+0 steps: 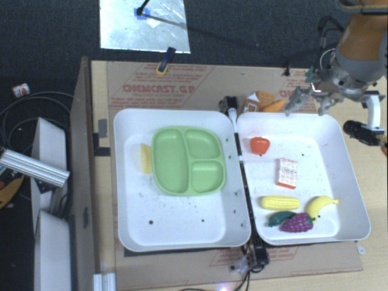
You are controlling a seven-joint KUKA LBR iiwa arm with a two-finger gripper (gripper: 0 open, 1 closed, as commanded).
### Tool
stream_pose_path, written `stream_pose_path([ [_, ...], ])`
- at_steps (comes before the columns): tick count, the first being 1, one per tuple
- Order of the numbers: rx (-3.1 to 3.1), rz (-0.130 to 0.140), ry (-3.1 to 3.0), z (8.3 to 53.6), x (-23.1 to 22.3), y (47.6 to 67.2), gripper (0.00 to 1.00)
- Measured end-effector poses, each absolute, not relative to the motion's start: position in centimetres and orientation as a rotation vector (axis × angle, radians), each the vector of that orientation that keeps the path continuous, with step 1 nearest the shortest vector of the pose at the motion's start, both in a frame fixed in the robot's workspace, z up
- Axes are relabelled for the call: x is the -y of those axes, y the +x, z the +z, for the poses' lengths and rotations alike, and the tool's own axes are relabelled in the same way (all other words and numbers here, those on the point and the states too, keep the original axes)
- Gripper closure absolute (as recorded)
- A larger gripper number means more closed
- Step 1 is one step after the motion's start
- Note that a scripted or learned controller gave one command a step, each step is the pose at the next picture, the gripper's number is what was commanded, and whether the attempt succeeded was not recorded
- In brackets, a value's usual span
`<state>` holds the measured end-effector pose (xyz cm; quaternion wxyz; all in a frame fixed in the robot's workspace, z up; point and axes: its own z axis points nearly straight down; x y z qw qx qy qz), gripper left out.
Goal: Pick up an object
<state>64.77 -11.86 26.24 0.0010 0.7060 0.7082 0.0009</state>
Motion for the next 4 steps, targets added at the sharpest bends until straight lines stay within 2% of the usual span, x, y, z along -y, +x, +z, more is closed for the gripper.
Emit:
stream_pose_path([
  [1,-2.226,-0.007,2.227,16.6,11.9,59.4,0.00],
  [2,-2.229,0.003,2.212,9.4,8.7,63.7,0.00],
  [3,-2.224,0.004,2.214,8.5,10.3,66.2,0.00],
  [4,-2.225,0.006,2.213,8.6,9.9,67.0,0.00],
])
